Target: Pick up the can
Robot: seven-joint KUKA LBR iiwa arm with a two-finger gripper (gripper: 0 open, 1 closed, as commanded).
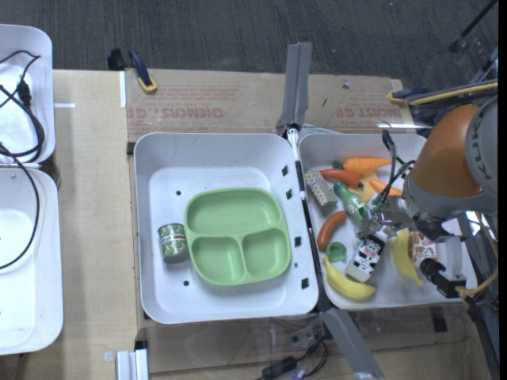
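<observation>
The can [172,242] lies in the left bin [150,212] toward the table's near edge, touching the green tray [238,236]'s left rim, well apart from the pincer [379,222], which hangs over the right bin [317,145]'s clutter. Whether the pincer is clenched or released I cannot tell, as toys and the arm crowd it.

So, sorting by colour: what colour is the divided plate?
Light green plate, plain in the camera view.
</observation>
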